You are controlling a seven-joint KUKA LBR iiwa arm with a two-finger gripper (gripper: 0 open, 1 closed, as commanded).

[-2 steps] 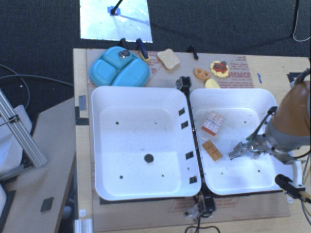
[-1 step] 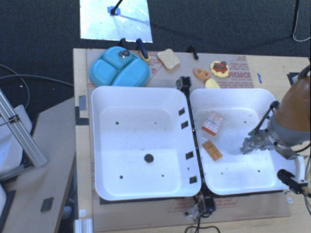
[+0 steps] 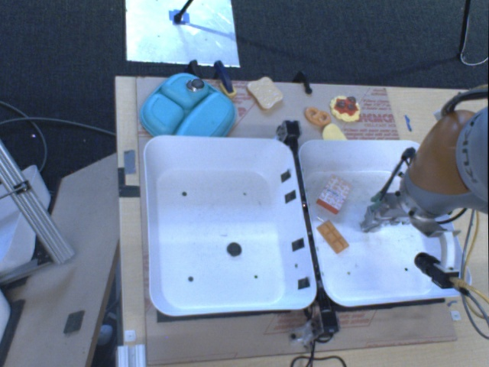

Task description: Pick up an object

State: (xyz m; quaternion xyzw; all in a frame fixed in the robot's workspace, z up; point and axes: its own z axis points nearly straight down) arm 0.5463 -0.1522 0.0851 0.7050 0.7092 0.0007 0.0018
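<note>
In the right bin (image 3: 359, 153) lie a small red and white carton (image 3: 333, 194) and an orange cracker-like block (image 3: 332, 236) close to the bin's left wall. My gripper (image 3: 372, 220) hangs low over the bin floor, just right of both objects and apart from them. The grey arm with its orange band (image 3: 443, 159) comes in from the right and hides the gripper's upper part. A small dark round piece (image 3: 234, 248) rests on the floor of the left bin (image 3: 221, 159).
Behind the bins on the bench sit a blue divided plate (image 3: 188, 107), a toast slice (image 3: 264, 92), a pretzel (image 3: 317, 116), a small pizza toy (image 3: 345, 108) and a yellow piece (image 3: 334, 133). A black divider (image 3: 302, 205) runs between the bins.
</note>
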